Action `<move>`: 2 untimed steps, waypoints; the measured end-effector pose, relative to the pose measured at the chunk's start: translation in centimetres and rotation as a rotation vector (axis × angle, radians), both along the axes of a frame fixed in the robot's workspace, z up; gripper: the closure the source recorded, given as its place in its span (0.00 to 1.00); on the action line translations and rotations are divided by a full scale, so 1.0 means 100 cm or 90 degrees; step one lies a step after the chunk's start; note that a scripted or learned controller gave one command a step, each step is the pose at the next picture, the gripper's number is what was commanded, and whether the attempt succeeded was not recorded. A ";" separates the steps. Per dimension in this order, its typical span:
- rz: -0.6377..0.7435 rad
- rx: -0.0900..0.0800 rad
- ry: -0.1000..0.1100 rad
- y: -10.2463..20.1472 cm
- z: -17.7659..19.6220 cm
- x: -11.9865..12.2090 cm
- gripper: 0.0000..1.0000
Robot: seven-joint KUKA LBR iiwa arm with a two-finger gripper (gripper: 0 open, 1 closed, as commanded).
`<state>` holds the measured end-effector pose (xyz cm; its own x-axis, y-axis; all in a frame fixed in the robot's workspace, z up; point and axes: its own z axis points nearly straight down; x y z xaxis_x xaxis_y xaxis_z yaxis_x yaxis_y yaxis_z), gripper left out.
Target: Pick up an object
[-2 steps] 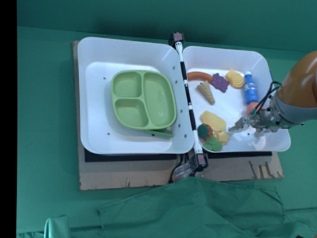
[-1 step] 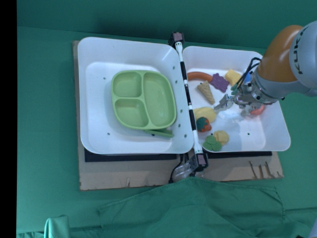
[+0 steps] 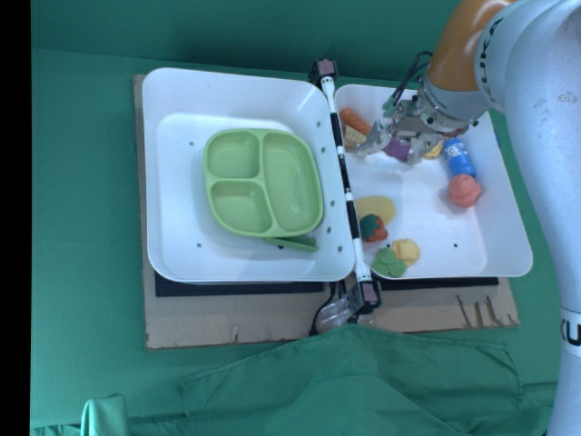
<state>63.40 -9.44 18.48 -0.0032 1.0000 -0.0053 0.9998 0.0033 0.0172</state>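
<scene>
Several small toys lie in the right bin (image 3: 508, 243), where the gripper (image 3: 399, 143), fingers spread wide and holding nothing, hovers over a purple piece (image 3: 398, 149) at upper right, so closing comes next.

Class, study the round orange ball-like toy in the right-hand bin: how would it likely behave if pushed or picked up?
The round orange ball-like toy looks rounded, so it would probably roll when nudged. It lies against the blue bottle-shaped toy, which may block rolling that way. Its curved surface might slip from a gripper.
</scene>
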 end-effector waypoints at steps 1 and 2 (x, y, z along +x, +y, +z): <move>-0.005 0.002 0.001 -0.038 0.001 -0.016 0.00; 0.001 -0.004 0.032 -0.015 0.001 0.049 0.00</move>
<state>68.32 -10.89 18.55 -0.0052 0.9999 -0.0115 0.9994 0.0048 -0.0336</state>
